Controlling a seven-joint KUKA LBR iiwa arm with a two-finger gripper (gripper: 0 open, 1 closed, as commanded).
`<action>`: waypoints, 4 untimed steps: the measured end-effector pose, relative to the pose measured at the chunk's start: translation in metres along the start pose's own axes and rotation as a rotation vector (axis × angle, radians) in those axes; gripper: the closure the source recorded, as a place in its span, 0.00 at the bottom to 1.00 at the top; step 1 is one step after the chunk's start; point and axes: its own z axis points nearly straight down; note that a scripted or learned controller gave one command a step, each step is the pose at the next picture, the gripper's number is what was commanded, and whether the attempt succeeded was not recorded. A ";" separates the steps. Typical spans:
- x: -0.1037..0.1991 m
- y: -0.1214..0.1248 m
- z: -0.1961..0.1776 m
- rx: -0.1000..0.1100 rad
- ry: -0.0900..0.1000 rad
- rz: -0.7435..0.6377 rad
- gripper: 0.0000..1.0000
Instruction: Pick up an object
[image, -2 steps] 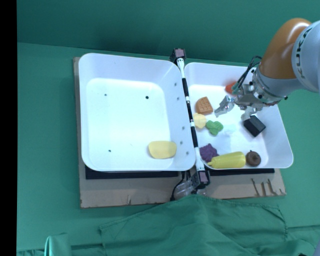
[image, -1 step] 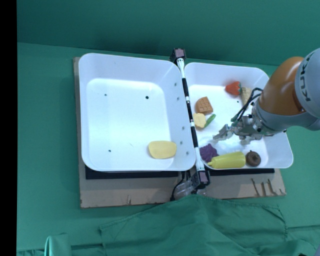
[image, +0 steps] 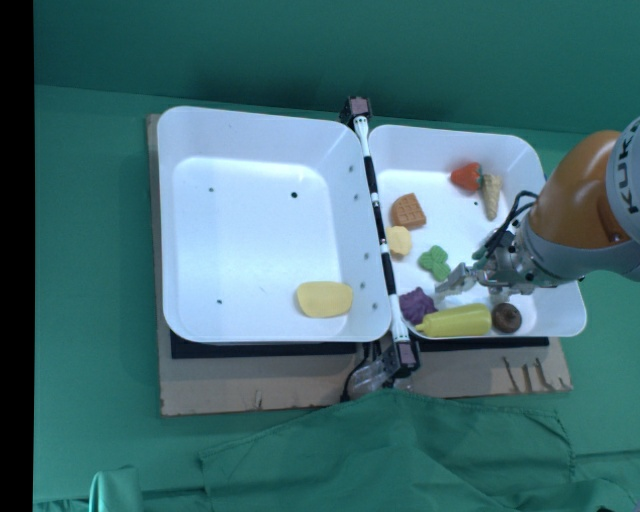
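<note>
The end effector (image: 462, 283), fingers spread and holding nothing, hovers over the right bin's (image: 530, 150) crowded near edge, just above the yellow corn cob (image: 455, 321).

Grey arm (image: 600, 250) with orange band, black cables and a metallic pincer (image: 462, 283).

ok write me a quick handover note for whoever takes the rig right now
End effector: low over the right bin, above the yellow corn and purple piece; nothing visibly between its fingers.
Right bin also holds a waffle, green piece, small yellow piece, red piece, cone and brown donut.
Left bin holds one yellow piece.
Done: approach only.
Left: grasp an object and lift.
</note>
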 end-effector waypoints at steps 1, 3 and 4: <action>0.044 -0.002 -0.065 0.012 0.005 -0.007 0.00; 0.095 -0.003 -0.095 0.019 0.006 -0.003 0.00; 0.081 -0.003 -0.095 0.019 0.005 0.001 0.00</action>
